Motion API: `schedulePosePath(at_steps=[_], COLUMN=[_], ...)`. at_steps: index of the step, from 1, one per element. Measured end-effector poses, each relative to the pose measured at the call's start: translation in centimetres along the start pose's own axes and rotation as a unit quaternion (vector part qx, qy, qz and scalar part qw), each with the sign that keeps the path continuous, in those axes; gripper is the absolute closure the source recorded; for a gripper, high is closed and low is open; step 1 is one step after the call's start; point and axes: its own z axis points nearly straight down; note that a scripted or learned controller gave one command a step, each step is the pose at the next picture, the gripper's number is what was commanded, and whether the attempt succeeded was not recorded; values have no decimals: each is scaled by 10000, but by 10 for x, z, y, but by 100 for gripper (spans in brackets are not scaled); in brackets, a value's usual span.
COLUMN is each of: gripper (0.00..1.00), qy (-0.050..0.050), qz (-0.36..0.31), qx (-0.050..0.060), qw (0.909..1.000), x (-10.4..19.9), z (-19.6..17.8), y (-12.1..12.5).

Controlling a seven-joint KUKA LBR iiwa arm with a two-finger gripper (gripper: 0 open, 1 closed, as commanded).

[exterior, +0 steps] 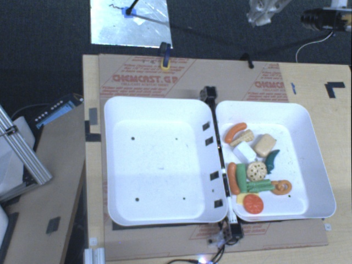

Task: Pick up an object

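My jaws [263, 7], spread unreadable, are hovering at one o'clock, well apart from the toy food [254, 169] crowding the right bin [316, 164] at four o'clock, risking a multi-item snag.

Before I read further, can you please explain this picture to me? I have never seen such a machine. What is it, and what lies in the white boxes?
One camera above the bench looks down at a slant. The pale thing at the top is the gripper of a robot arm, raised far above the bench and holding nothing I can see. Two shallow white bins sit side by side. The right bin holds small toy foods: a sausage, a round cracker, a pretzel, a red tomato slice. Nothing is picked up yet.
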Motion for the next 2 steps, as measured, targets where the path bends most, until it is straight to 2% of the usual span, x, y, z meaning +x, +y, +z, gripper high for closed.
schedulePosePath(at_steps=[2], gripper=[100], qy=[1], qz=[-2], qx=[0], qw=[10000], x=[27], z=[0], y=[0])
